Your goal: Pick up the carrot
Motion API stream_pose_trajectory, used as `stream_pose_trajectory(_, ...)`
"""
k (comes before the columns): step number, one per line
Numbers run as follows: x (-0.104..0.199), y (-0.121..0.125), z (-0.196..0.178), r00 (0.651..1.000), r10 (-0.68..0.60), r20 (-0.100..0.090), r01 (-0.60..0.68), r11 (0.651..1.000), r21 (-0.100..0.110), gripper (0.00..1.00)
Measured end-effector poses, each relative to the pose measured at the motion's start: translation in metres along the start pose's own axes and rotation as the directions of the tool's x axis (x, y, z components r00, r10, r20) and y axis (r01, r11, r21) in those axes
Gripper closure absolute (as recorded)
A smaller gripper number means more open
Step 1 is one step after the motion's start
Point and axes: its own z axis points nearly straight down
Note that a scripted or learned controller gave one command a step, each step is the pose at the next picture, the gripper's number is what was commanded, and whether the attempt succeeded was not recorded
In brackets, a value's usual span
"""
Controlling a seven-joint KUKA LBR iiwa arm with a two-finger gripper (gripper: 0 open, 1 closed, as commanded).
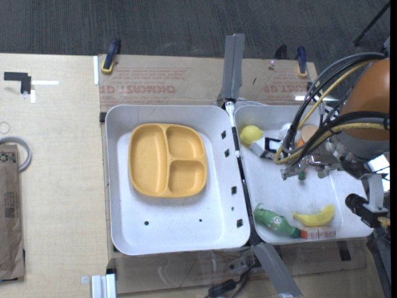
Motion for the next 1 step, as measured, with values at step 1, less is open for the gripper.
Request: stream_pose_trajectory(1,0.0108,0.0161,-0.0372,1.000,-0.003,0.001,0.003,1.000,-0.002,0.00)
